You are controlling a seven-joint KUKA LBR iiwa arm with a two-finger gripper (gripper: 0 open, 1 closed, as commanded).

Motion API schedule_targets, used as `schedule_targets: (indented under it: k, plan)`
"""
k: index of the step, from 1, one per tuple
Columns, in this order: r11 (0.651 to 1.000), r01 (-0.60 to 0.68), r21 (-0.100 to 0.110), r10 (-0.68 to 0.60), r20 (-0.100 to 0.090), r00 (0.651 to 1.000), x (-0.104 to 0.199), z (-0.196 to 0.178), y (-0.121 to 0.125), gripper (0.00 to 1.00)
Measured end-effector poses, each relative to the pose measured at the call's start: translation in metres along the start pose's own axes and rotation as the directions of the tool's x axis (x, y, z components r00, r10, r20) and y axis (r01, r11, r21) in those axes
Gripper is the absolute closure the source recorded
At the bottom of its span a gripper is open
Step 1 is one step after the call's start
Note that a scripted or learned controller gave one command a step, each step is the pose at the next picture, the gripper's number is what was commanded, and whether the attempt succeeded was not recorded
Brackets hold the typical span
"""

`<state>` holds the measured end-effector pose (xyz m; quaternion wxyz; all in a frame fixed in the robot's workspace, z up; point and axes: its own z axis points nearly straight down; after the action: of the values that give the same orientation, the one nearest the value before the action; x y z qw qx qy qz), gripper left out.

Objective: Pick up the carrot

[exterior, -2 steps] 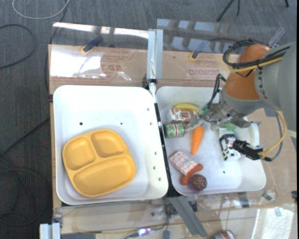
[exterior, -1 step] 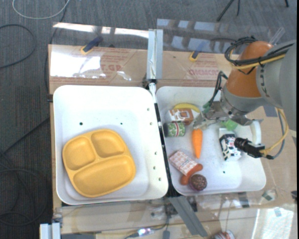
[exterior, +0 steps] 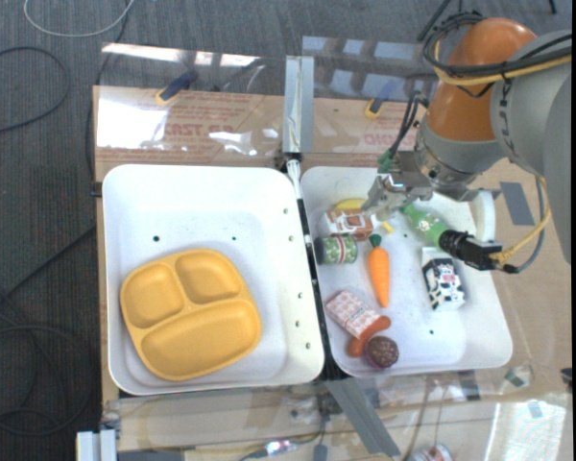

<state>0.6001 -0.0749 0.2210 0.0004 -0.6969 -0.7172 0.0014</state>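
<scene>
Above the right bin's far edge, the grey arm point(exterior: 518, 94) with its orange band reached in from the right, and its gripper point(exterior: 396, 188) hung low over the far part of that bin; whether it was released or clenched could not be told from this slant, and nothing was seen grasped in it. Two shallow white bins sat side by side on the bench. The left bin point(exterior: 202, 195) carried a yellow divided tray point(exterior: 189, 311) in its near left part. The right bin point(exterior: 480, 339) carried the smaller things. The carrot point(exterior: 378, 272) lay near the bin's middle, its green top pointing toward the far edge, just nearer than the gripper and apart from it. A black-and-white carton point(exterior: 444, 283) lay toward the right edge, a green can point(exterior: 339, 250) lay on its side by the left edge, and a pink packet point(exterior: 350, 310) sat nearer the front. A dark round piece point(exterior: 382, 351) rested close to the near edge.
</scene>
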Motion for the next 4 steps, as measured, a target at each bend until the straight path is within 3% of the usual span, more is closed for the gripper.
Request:
schedule_targets:
  k: [1,2,3,4]
  plan:
    - [1.0,-0.001,0.002,0.001,0.0,1.0,0.0,0.001,0.0,0.0]
    - [0.992,-0.128,0.002,0.128,-0.001,0.992,-0.028,0.113,-0.033,0.0]
    - [1.0,-0.016,0.002,0.016,-0.002,1.0,-0.001,0.04,-0.046,0.0]
    - [0.999,0.033,0.002,-0.033,-0.002,0.999,-0.018,0.12,-0.046,0.0]
